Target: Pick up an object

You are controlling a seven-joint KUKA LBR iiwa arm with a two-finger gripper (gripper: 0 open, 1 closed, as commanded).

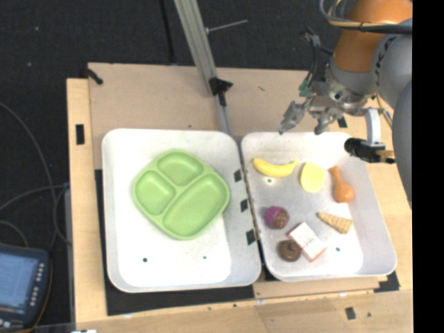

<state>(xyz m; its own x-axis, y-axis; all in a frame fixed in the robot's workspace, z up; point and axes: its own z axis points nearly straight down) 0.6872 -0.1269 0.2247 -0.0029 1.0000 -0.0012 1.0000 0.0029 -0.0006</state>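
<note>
Hovering at 12 o'clock edge of right bin, gripper sits open, fingers spread, nothing between them.

Nearest target — banana, toward 7 o'clock from gripper, near; long axis runs 9-to-3 o'clock.

Right bin holds 7 items: banana, yellow round piece just at its 3 o'clock, orange carrot-like piece, cone, purple fruit, brown donut touching white-red box.

Left bin holds 1 item — green divided plate, 3 compartments.
</note>
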